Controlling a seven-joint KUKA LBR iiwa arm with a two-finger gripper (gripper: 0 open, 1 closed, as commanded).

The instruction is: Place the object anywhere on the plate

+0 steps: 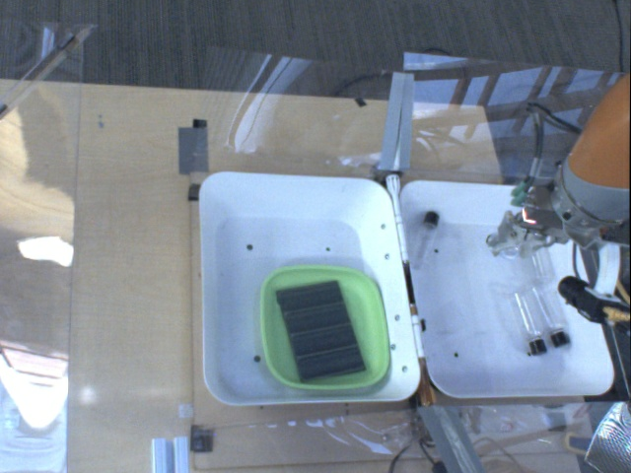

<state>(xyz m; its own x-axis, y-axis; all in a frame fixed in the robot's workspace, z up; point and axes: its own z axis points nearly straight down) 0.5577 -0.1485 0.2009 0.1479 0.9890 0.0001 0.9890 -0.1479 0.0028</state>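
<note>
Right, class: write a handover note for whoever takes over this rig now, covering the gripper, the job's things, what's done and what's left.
Gripper: over the right white bin, fingers apart, nothing between them.
Dark grey ridged rectangular block: lying flat on the green square plastic plate, in the left white bin.
Done: the block appears to be placed on the plate.
Left: nothing evident. A small black piece sits in the right bin; I cannot tell if it matters.
</note>
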